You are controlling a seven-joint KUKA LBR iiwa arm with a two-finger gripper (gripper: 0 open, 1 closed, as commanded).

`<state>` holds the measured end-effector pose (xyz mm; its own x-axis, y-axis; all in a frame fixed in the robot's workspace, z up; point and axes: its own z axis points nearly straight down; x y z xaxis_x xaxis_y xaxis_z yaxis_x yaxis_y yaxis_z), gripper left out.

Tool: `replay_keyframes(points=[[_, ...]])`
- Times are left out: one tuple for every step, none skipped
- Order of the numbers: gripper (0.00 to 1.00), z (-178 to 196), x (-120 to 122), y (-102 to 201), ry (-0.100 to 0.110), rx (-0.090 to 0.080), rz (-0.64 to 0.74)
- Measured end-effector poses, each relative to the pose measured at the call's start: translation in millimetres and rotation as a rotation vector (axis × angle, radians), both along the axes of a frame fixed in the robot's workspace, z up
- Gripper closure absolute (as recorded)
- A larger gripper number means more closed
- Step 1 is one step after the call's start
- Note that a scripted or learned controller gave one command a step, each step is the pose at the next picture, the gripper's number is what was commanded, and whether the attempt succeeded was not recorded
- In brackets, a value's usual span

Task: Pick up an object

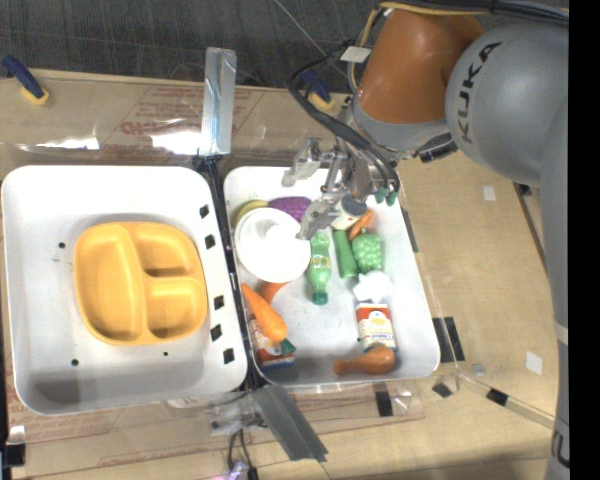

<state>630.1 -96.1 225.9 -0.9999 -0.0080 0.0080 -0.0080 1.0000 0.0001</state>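
The jaws cannot be judged here: the gripper (332,200) hangs low over the right bin (417,298), among the toys near the green bottle (320,266) and white bowl (270,243). Nothing looks lifted; the pick seems not yet done.

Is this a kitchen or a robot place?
Probably a robot lab: a grey KUKA arm reaches over two shallow white bins, one with a yellow divided tray, the other toy food.
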Motion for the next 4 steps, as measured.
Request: replay_keyframes(points=[[0.00, -63.7, 3.7, -83.7, 0.006, 0.001, -0.078], [0.00, -137.9, -34.0, -73.6, -0.003, 0.001, -0.112], [1.00, -132.0, -34.1, -70.8, 0.003, 0.002, -0.103], [1.00, -32.1, -80.3, -37.0, -0.006, -0.002, -0.347]])
